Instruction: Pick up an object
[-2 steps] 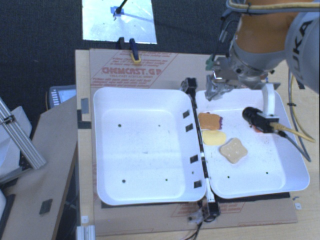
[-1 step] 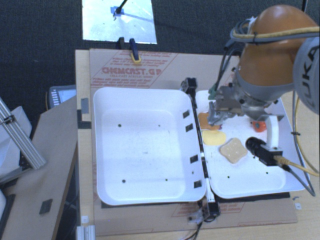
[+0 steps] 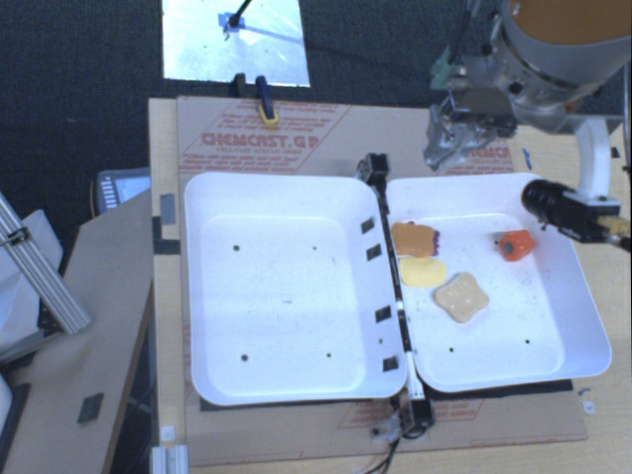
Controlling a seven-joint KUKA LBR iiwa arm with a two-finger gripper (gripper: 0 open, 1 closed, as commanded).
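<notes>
Pincer [image 3: 455, 142]: hangs high over the cardboard [image 3: 296, 136] just beyond the far rim of the right bin [image 3: 583, 358], on the end of the grey arm reaching in from the right. Cannot tell from this slant whether open or closed; too blurred and foreshortened at the tip. Shows nothing in its hold, as far as can be made out.

Candidates for the pick: all four in the right bin, all on the near side of the pincer, down the picture from it.
- Orange-brown piece [image 3: 415, 239]: hard by the divider between the bins, nearest to the pincer, a little to the left of a line dropped straight from it. Lies with its longer side across the bin.
- Yellow disc [image 3: 423, 273]: flat, touching or nearly touching the orange-brown piece on its near edge.
- Tan slab [image 3: 461, 297]: just beside the disc, further toward the viewer, roughly square, so probably no preferred grip axis.
- Red-orange lump [image 3: 514, 246]: apart from the others, toward the right wall.

Left bin [image 3: 197, 265]: offers no candidates.

Judgement: calls for travel toward the viewer and then down. Favours the red-orange lump as the cleanest target, standing alone; risks a double contact at the crowded trio near the divider.
</notes>
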